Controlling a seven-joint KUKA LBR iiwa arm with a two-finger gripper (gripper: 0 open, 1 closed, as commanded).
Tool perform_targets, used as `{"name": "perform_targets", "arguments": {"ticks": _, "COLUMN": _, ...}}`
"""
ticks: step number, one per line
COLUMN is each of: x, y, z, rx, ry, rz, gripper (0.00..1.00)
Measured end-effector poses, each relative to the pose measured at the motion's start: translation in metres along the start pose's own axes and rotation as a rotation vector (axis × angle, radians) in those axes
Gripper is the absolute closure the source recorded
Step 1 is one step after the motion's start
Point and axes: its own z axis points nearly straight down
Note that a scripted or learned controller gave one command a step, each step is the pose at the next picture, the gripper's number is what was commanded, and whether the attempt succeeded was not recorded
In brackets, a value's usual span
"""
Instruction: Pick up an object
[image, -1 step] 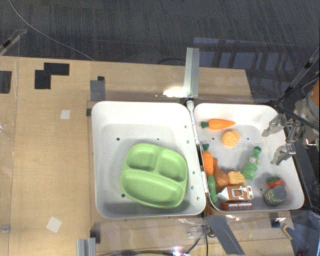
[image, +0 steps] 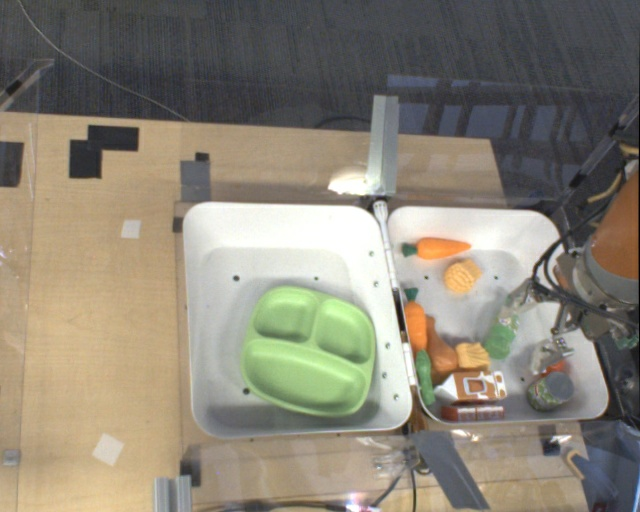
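Note:
The right bin (image: 520, 222) holds several toy foods. A carrot (image: 438, 248) lies near its far edge, with a yellow knobbly piece (image: 461, 277) just in front of it. A green bottle (image: 501, 335) lies in the middle. At the near left sit an orange piece (image: 415, 325), a green pepper-like piece (image: 425, 375), a yellow chunk (image: 473, 354) and a small printed box (image: 476, 386). A round grey-green can (image: 549, 391) is in the near right corner. My gripper (image: 554, 349) hangs low over the bin's right side, just above the can and right of the bottle. Nothing shows in its grip.
The left bin (image: 215, 300) holds a light green divided plate (image: 308, 349). A metal post (image: 383, 150) stands behind the seam between the bins. The grey arm with its orange band (image: 612, 255) and cables comes in over the right bin's right rim.

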Motion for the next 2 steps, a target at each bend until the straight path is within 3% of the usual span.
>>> {"name": "perform_targets", "arguments": {"ticks": 1, "x": -0.004, "y": 0.033, "z": 0.053, "rx": 0.001, "ry": -0.003, "rz": -0.148, "gripper": 0.00}}
{"name": "perform_targets", "arguments": {"ticks": 2, "x": -0.003, "y": 0.050, "z": 0.059, "rx": 0.027, "ry": -0.019, "rz": -0.230, "gripper": 0.00}}
